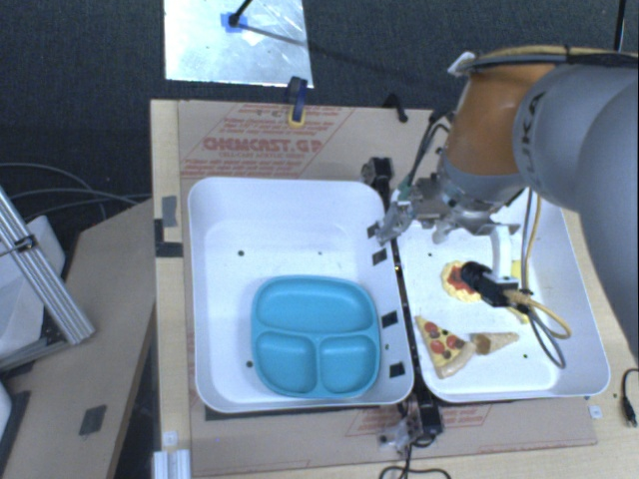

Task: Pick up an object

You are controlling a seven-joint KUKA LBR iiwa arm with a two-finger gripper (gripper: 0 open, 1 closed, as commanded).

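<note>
My gripper (439,220) is hovering over right bin's (584,367) back-left corner, close to the rim; jaws: can't tell. Pizza slice (444,343) is lying near front rim, bare floor rightward.

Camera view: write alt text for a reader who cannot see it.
A grey robot arm with an orange band reaches from the right over the right white bin, which holds a toy pizza slice and a red-and-yellow piece. The left white bin holds a blue divided plate.
</note>
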